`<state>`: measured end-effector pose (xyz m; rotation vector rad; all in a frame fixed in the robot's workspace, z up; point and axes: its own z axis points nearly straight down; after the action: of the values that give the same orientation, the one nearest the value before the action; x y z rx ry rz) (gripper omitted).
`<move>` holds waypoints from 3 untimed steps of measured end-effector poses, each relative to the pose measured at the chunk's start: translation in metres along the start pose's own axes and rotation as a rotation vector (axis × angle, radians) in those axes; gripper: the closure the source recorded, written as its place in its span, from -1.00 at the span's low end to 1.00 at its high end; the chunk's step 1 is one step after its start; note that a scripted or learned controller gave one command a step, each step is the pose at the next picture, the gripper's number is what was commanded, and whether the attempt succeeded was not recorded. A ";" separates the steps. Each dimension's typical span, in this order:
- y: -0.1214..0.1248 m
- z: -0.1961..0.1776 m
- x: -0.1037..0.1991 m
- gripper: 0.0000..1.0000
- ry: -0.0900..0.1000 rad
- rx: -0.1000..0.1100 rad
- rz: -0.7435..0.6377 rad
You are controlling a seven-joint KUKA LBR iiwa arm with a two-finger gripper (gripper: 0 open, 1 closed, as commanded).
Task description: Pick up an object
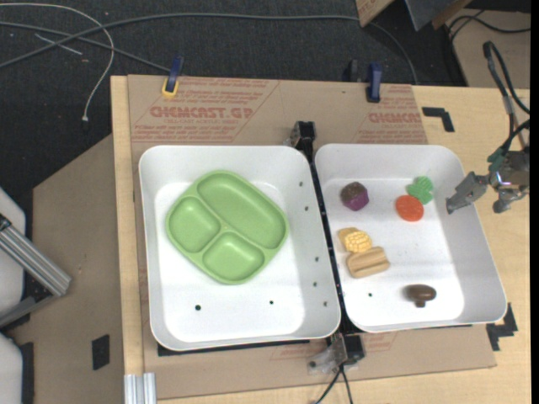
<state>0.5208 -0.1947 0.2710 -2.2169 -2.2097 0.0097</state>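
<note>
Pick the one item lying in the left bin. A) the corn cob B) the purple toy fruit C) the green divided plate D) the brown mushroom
C: the green divided plate lies in the left bin, while the toy foods all sit in the right bin.

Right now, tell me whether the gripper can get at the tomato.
Probably yes. The gripper sits at the right bin's edge, with bare floor between it and the tomato.
</note>
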 end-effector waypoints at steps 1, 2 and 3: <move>0.002 -0.006 0.001 -1.00 -0.003 -0.012 -0.003; -0.007 0.046 0.003 -1.00 -0.001 -0.007 -0.003; -0.016 0.104 0.000 -1.00 0.000 -0.005 -0.002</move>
<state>0.5031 -0.1940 0.1674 -2.2167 -2.2145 0.0046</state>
